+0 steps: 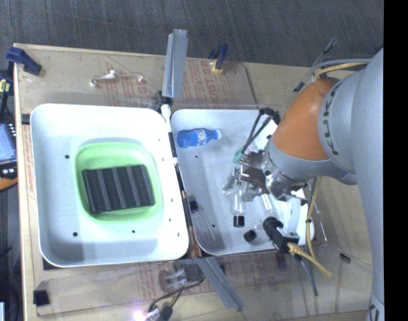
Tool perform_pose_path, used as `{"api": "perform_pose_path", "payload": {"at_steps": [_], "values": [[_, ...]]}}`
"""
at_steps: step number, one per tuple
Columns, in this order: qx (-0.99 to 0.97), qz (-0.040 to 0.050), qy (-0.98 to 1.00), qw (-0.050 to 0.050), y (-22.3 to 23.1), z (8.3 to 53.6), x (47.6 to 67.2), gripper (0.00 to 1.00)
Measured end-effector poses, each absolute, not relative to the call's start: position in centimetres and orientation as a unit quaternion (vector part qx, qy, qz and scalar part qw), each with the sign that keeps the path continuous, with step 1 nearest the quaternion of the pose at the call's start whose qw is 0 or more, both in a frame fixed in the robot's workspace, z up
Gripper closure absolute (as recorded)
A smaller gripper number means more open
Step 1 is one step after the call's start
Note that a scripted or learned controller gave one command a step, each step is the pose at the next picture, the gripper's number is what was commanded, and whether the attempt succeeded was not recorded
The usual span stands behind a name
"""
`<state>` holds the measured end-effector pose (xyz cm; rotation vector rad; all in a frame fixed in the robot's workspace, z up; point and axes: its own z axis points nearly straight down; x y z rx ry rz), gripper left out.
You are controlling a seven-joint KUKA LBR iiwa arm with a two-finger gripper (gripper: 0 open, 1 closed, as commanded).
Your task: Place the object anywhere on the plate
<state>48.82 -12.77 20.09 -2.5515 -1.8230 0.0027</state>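
Observation:
A small blue bottle lies on its side near the far left corner of the right bin. In the left bin sits a green plate with a dark ribbed slab on its middle. My gripper hangs low over the middle of the right bin, well to the right of and nearer than the bottle. Nothing shows between its fingers.
The arm's grey body and orange band cover the right bin's right side. Cables trail at the near right. A metal bar and blue clamps stand at the bench's far edge. A tablet sits at far left.

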Motion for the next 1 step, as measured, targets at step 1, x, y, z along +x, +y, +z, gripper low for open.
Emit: {"api": "perform_pose_path", "payload": {"at_steps": [1], "values": [[-0.814,0.0008,-0.581,0.003,-12.78,20.10,48.81,0.00]]}}
